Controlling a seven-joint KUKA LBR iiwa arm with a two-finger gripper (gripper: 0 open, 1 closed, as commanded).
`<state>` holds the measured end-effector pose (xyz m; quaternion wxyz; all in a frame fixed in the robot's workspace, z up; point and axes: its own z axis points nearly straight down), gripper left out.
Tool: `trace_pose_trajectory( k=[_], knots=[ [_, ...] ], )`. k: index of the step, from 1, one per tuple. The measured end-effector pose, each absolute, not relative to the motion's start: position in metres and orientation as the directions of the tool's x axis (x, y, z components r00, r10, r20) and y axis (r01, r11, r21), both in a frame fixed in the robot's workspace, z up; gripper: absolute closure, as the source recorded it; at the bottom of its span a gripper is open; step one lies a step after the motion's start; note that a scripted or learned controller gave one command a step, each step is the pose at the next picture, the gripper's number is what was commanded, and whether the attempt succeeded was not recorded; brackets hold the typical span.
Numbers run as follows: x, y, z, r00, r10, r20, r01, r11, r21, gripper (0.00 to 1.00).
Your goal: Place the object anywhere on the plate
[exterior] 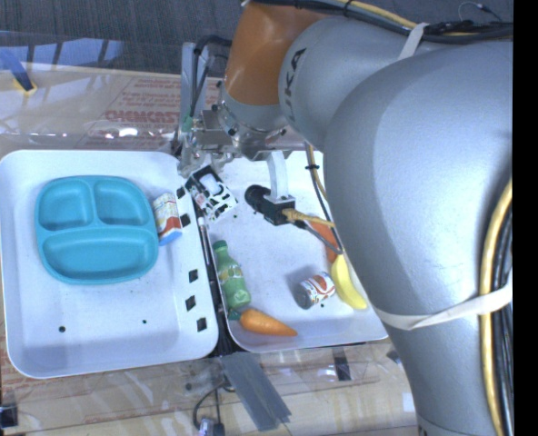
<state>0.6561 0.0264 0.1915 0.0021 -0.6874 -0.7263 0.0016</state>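
A blue divided plate (96, 228) lies in the left bin (87, 343). A small red-and-white can with a blue end (167, 217) rests in that bin, right against the plate's right rim. My gripper (203, 187) hangs over the wall between the two bins, just up and right of the small can. It bears black-and-white markings, and nothing shows between its fingers. The grey arm with its orange band covers the top right of the view.
In the right bin (278, 339) lie a green bottle (233, 280), a carrot (265, 323), a red-and-white tin (316, 291) and a banana (347, 283). Clear plastic sheeting (78, 98) lies behind the left bin.
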Motion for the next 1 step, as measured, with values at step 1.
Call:
trace_pose_trajectory(
  k=[1],
  knots=[
    [0.6562, 0.0264, 0.1918, -0.055, 0.998, 0.001, 0.998, 0.055, -0.005, 0.00]
  ],
)
